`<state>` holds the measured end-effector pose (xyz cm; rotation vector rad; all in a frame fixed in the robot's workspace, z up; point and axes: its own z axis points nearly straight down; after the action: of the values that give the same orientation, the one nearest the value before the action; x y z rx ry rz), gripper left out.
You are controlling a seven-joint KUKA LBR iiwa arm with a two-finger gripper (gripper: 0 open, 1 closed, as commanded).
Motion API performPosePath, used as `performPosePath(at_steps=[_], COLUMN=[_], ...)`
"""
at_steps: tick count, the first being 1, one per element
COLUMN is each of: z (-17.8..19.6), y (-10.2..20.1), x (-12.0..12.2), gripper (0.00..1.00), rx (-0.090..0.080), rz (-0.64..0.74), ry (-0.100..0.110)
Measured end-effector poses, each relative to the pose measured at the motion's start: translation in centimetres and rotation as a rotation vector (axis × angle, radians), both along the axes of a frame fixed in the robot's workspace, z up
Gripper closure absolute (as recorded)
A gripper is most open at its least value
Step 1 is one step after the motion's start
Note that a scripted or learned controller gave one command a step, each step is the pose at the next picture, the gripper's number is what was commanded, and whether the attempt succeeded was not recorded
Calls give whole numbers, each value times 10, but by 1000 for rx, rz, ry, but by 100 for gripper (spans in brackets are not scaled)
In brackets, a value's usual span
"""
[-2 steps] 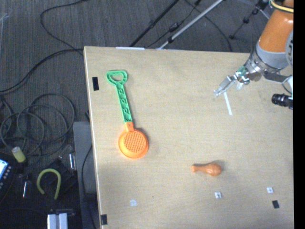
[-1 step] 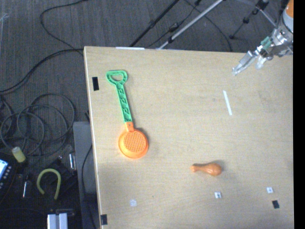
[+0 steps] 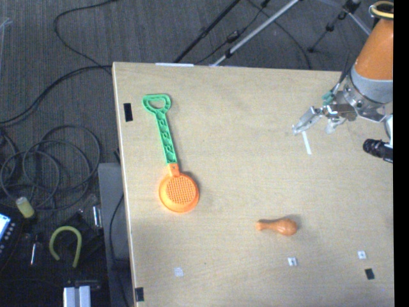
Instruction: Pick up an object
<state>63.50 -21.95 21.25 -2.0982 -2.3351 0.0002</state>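
Note:
A spoon-like sieve with a green handle [image 3: 163, 130] and a round orange mesh head [image 3: 179, 192] lies on the left side of the pale bench top [image 3: 243, 107]. A small orange gourd-shaped object [image 3: 279, 226] lies lower down, near the middle. My gripper [image 3: 316, 130] hangs at the upper right, below the arm's orange band [image 3: 377, 50]. Its fingers are spread open with nothing between them. It is well apart from both objects, up and to the right of the gourd.
Small dark and white markers [image 3: 292, 261] dot the bench near its front and left edges. Off the bench's left edge the floor holds cables [image 3: 45, 158] and a green hook-shaped item [image 3: 64, 242]. Tripod legs [image 3: 275, 11] cross behind the far edge.

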Motion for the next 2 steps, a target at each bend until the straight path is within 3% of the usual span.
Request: performPosePath(at_steps=[1, 2], z=[-127, -129], y=[-2, 45], x=[33, 33], gripper=[0, 0], rx=[-3, -3], rz=[75, 91], ry=[0, -1])
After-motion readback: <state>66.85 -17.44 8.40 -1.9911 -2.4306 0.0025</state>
